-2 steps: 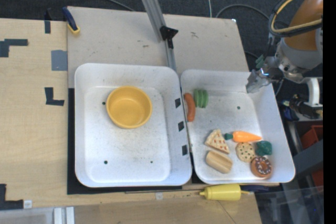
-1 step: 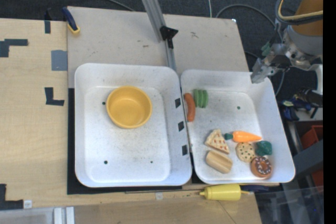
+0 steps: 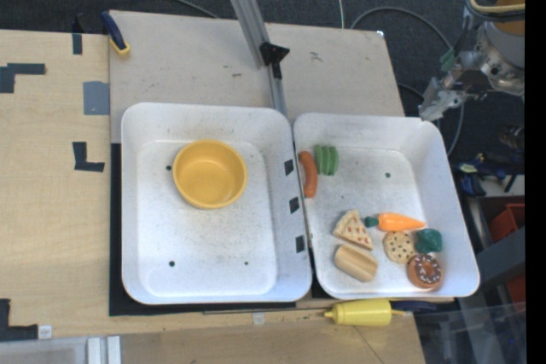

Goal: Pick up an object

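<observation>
The right bin (image 3: 435, 153) holds several toy foods: an orange-red sausage (image 3: 308, 174) and a green pepper (image 3: 326, 159) at its upper left, and a pizza slice (image 3: 352, 229), a carrot (image 3: 397, 222), a cookie (image 3: 397, 246), a bread roll (image 3: 355, 262), a teal piece (image 3: 428, 239) and a chocolate donut (image 3: 424, 270) at its lower right. In the left bin (image 3: 145, 268) sits a yellow bowl (image 3: 209, 174). My gripper (image 3: 433, 103) hangs just beyond the right bin's top right corner, away from all the objects, with nothing seen in it.
A yellow mustard bottle (image 3: 363, 313) lies on the bench just below the right bin's front rim. A slanted metal post (image 3: 248, 4) runs down to the gap between the bins. Cables lie on the dark floor behind.
</observation>
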{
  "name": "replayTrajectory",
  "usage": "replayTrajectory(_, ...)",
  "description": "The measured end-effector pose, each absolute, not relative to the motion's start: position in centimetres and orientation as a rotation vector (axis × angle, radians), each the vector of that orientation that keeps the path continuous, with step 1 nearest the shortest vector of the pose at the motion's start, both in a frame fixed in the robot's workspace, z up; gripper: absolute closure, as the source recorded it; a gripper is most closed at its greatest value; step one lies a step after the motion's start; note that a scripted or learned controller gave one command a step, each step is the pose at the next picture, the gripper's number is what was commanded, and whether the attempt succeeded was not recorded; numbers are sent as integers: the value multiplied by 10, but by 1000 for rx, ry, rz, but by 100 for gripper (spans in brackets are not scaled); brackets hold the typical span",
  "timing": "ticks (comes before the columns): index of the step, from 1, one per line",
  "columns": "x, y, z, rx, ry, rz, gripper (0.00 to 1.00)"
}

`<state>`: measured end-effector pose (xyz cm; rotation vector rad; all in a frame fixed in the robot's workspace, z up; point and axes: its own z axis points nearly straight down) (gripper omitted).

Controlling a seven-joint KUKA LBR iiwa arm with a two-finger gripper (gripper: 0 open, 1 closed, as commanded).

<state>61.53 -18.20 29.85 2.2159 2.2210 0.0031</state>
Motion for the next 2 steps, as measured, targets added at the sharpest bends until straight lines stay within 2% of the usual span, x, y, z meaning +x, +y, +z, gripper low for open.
replayTrajectory(1,610,-129,298,2216,2228,0,100)
replayTrajectory(2,599,-73,276,2217,2230,-2,100)
